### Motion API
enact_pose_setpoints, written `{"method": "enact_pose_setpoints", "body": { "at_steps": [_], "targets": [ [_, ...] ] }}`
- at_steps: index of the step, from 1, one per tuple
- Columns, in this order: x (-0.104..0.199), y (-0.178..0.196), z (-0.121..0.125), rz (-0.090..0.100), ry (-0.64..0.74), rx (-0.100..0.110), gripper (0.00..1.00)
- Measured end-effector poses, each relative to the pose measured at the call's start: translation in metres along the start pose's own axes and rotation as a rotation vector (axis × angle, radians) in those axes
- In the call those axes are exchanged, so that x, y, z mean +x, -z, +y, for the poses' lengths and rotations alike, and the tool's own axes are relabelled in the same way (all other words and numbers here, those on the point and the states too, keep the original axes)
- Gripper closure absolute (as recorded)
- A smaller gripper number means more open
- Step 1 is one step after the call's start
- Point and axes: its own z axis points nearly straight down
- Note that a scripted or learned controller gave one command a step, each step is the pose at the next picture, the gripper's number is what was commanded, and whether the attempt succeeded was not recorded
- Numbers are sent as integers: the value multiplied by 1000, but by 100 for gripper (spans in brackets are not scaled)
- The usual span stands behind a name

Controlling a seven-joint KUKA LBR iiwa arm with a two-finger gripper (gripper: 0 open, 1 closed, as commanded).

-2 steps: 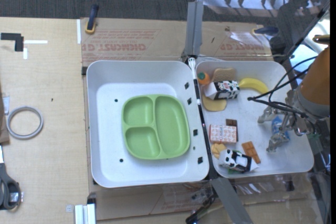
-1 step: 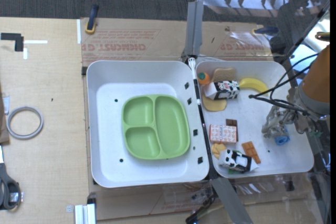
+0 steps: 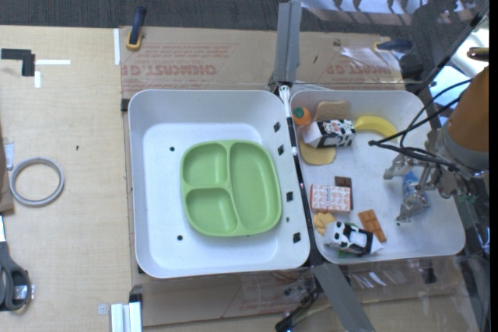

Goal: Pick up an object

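The tool (image 3: 412, 194) hangs at the right of the frame over the right bin (image 3: 443, 245); I cannot tell its state. The nearest object, a brown bar (image 3: 372, 224), lies lower left of it.

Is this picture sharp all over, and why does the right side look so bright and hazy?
Camera view: the green plate and left bin are evenly lit and fairly sharp, with only soft shadows; the upper right is washed out by glare off a clear sheet; the tool looks slightly blurred; the small toys in the right bin are too coarse to read.
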Motion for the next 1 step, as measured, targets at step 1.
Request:
{"method": "enact_pose_setpoints", "body": {
  "at_steps": [1],
  "targets": [
    [-3,-9,-5,2,-50,-1,0]
  ]
}}
